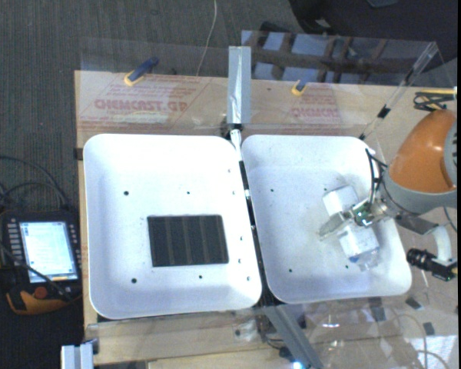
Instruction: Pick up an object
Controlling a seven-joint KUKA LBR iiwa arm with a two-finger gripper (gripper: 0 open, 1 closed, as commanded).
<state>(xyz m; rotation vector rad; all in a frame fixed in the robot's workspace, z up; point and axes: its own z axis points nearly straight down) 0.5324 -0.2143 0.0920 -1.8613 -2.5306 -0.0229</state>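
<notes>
While the hand (352, 220) hovers low in the right bin (292, 267) over pale objects (357, 241), grip state unclear, the reach seems underway; next comes closing and lifting.

Two white bins (107, 167), a dark ribbed grey panel (187, 240), orange-banded grey arm (422, 164).

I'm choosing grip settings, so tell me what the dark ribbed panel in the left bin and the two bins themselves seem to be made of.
The dark ribbed panel looks like matte black rubber or plastic: flat, dull, with parallel grooves and no glare. Which of the two, the view leaves open. The left bin and right bin look like moulded white plastic, smooth and slightly glossy, with rounded corners and raised rims.
</notes>
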